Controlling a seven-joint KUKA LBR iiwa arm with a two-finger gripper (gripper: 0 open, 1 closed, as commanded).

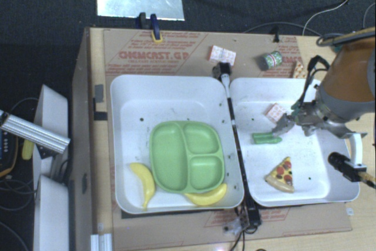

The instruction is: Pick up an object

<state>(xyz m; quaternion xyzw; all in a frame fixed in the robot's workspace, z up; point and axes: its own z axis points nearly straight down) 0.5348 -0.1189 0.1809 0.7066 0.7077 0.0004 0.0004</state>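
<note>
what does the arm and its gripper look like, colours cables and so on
The arm is a thick rounded grey body with an orange band across its upper part. A thin black cable loops along its left side toward the wrist. The gripper is darker metallic grey, with a narrow finger reaching toward the right bin. No markings are readable.

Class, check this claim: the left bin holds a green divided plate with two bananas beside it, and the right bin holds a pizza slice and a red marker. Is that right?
One detail is wrong. In the camera view the marker in the right bin is green, not red. The rest stands: the left bin holds the green divided plate with two bananas, and the pizza slice lies in the right bin.
</note>
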